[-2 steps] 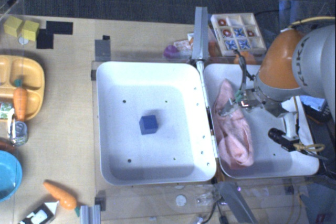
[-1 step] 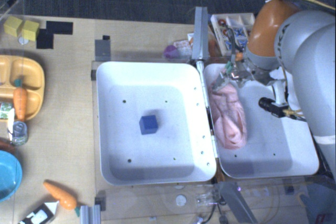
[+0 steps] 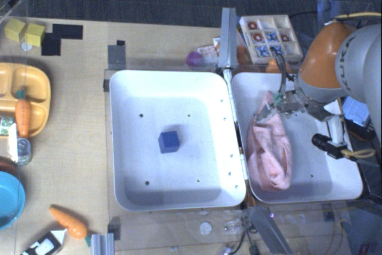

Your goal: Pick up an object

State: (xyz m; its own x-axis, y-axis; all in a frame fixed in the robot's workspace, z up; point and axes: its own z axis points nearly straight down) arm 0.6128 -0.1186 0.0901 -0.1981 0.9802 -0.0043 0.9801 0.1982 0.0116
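Plastic bins, soft cloth, pale wood bench

Both white bins, the left bin point(image 3: 179, 83) and the right bin point(image 3: 334, 173), look like smooth, faintly glossy plastic; the pink cloth point(image 3: 270, 149) is soft, matt and crumpled; the blue cube point(image 3: 169, 141) looks matt; the bench point(image 3: 77, 146) has a pale, wood-like matt top; the arm point(image 3: 352, 63) has smooth grey and glossy orange casing

1. A yellow divided tray point(image 3: 36, 77) sits at the bench's left edge with a carrot point(image 3: 22, 117) lying in it.
2. A blue bowl point(image 3: 9, 200) is partly cut off at the lower left.
3. A second carrot point(image 3: 70, 221) lies near the bottom edge.
4. Two yellow blocks point(image 3: 25, 33) rest at the upper left beside black pieces point(image 3: 62, 36).
5. A tic-tac-toe board point(image 3: 270, 37) lies behind the bins.
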